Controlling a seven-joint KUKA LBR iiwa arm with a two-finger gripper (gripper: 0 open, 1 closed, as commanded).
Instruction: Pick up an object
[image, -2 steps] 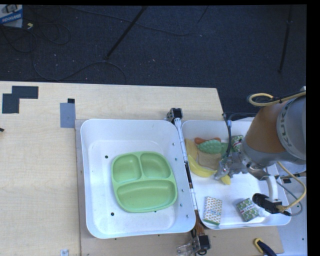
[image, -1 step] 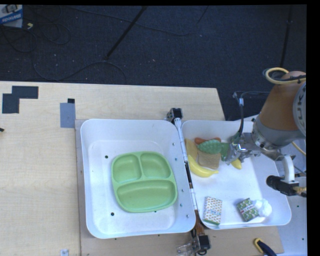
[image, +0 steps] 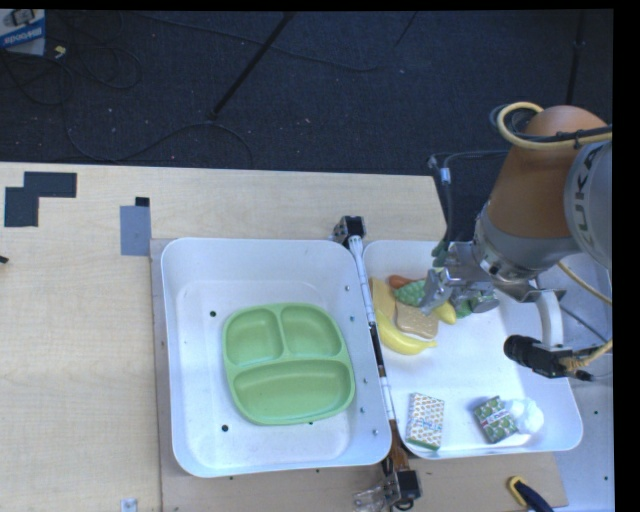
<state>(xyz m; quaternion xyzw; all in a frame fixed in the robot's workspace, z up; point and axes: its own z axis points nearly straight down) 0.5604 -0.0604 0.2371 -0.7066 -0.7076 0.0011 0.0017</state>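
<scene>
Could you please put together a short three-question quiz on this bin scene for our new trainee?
1. True or false: the green divided plate lies in the right bin.
2. Which item lies nearest the gripper?
A. the patterned carton
B. the toast slice
C. the green-and-white packet
3. Fill in: the toast slice rests on top of the ____.

Key
1. False; it lies in the left bin.
2. B
3. banana
</scene>
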